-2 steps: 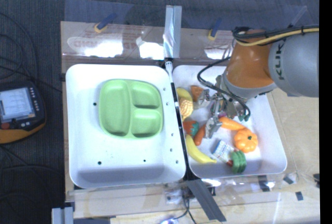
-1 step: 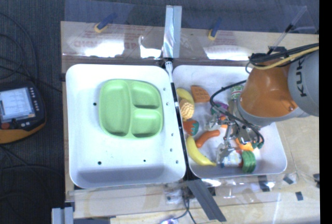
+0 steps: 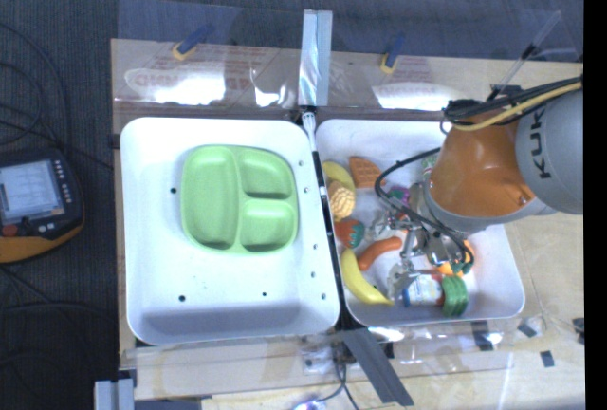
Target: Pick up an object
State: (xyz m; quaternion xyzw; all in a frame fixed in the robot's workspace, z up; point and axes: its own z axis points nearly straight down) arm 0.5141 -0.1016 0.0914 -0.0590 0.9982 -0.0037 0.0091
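At the frame's right, the grey arm [image 3: 560, 157] reads "KU". Its hand [image 3: 410, 258] hangs over toy food in the right bin [image 3: 507, 299]; its grip cannot be told.

One fixed camera looks down at a slant on the bench [image 3: 142, 66] (both bins in frame); the arm [image 3: 493, 171] enters from the right.

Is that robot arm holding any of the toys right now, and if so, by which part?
It cannot be told. The gripper is down among the toy food in the right bin, above a banana, but nothing shows between its fingers.
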